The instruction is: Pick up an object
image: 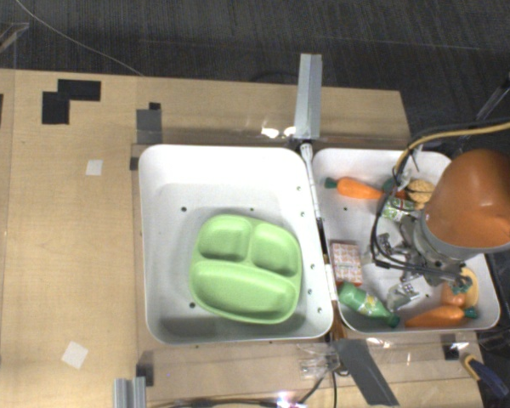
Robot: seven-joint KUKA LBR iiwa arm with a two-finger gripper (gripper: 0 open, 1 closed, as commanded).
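1. On the wooden table (59, 228) stand two shallow white bins side by side, the left bin (153, 228) the larger and the right bin (327, 177) the smaller, their inner walls touching along a grey divider.
2. In the left bin lies a green sectioned plate (245, 268), with two small compartments at the top and one long compartment below; it sits toward the bin's lower right.
3. Over the right bin hangs the arm, its orange band (472, 198) covering much of that bin's right half, with black and yellow cables looping around it.
4. Below the orange band the pincer (405, 289) reaches down into the lower part of the right bin; whether its tips are apart or together cannot be told, as the wrist and cables hide them.
5. In the right bin's upper part lies an orange carrot (359, 189), near the top wall and left of the arm.
6. Near the bin's left wall lies a small patterned card (346, 262), flat on the floor.
7. Just below the card lies a green bottle-like item (364, 303), tilted, near the pincer's left side.
8. Along the bottom wall lies a second orange carrot (436, 316), just beside the pincer's lower right.
9. A yellow item (467, 280) shows at the right, partly hidden by the arm.
10. No item can be seen between the pincer's tips.
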